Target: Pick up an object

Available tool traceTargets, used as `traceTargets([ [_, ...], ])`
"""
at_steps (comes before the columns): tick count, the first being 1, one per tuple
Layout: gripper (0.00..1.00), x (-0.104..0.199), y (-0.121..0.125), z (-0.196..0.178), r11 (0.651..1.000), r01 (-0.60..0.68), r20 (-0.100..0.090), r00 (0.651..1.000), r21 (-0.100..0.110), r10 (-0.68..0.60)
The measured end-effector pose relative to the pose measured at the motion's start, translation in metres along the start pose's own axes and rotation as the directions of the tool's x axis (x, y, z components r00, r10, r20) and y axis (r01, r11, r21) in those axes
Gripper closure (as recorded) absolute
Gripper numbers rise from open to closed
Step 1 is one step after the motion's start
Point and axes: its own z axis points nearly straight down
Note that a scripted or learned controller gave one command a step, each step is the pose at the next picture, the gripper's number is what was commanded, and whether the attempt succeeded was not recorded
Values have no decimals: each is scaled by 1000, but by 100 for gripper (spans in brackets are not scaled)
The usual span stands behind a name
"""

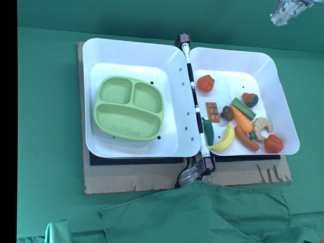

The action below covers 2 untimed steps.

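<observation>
The right bin holds several toy foods: a red tomato, a strawberry, a brown waffle, a carrot, a green cucumber, a croissant, a sausage, a banana, a red pepper and a green pepper by the divider. My gripper hangs high at the top right, beyond the far corner of the right bin, with nothing between its fingers.
The left bin holds a light green divided plate. A black-and-white bar runs between the bins. Both bins rest on a cardboard sheet. Green cloth is bunched at the front.
</observation>
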Motion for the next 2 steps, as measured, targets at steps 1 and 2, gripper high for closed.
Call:
traceTargets([
  [1,100,0,0,3,1000,0,-1,1000,2,0],
  [2,100,1,-24,-32,1000,-1,-1,1000,-5,1],
])
